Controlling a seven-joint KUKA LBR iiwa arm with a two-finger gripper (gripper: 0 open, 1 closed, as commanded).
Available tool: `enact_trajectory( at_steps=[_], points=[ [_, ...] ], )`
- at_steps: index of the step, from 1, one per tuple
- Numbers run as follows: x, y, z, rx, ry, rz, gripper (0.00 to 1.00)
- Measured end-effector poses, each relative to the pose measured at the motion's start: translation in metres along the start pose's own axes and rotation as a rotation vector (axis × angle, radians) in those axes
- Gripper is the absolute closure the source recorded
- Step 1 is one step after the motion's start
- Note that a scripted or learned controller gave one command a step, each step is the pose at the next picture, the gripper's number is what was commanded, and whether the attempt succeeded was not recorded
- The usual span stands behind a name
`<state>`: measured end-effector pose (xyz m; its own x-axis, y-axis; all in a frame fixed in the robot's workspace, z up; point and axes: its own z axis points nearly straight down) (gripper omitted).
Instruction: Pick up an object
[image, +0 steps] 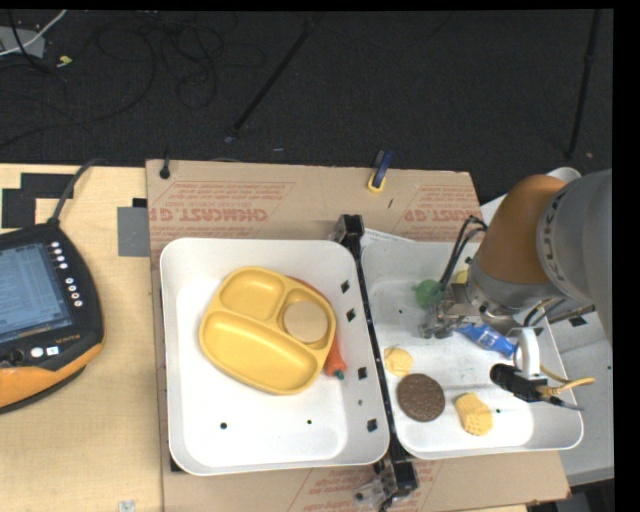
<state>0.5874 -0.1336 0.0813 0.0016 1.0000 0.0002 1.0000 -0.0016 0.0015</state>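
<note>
Lowest in the frame, in the right white plastic bin (560, 440), lie a knobbly yellow corn piece (474, 413) and a round brown cookie (421, 396). Slightly higher, the gripper (442, 320) hangs beside a small green lump (428, 291); its opening cannot be told. Best descend squarely over one isolated object. At left, a yellow compartment plate (266, 329) sits alone.
</note>
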Motion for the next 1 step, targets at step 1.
enact_trajectory(
  at_steps=[1],
  points=[
    [-0.004,-0.0012,-0.016,0.004,0.001,0.009,1.0]
  ],
)
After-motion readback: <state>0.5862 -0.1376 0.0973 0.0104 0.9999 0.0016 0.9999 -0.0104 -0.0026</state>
